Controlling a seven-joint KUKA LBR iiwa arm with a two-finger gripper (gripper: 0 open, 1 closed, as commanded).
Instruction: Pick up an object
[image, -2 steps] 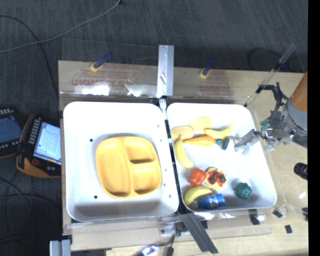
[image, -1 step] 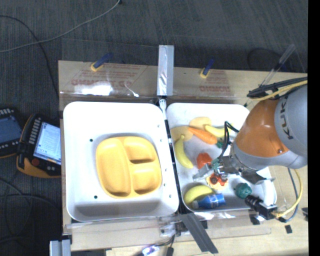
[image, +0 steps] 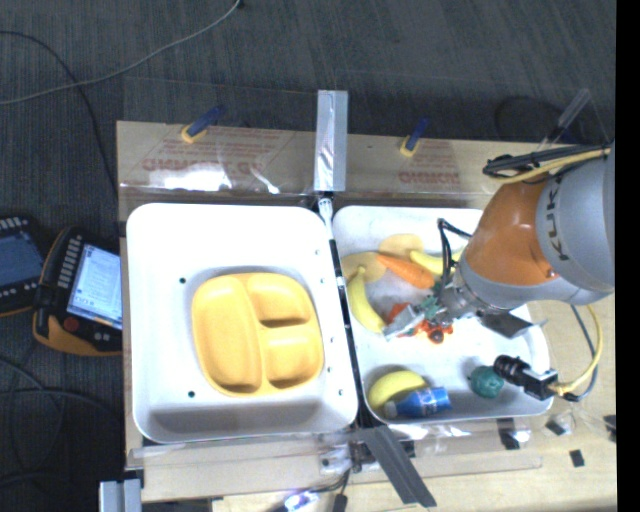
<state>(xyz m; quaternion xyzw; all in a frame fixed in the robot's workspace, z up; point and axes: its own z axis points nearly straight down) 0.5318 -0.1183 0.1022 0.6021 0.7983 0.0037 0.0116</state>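
Colours we saw on the bench

We noted white bins (image: 160, 300), a yellow tray (image: 258, 332), a yellow banana (image: 362, 298), an orange carrot (image: 405, 269), a blue bottle (image: 418, 402) and the grey arm's (image: 585, 235) orange band (image: 508, 240).

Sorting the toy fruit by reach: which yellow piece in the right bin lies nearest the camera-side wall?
The yellow lemon-like piece, touching the blue bottle; the banana lies farther up.

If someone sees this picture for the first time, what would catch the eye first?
Probably the yellow divided tray, bright against the left bin. Next comes the arm's orange band, reaching from the right over the right bin, its end effector low among a banana, a carrot and small red pieces.
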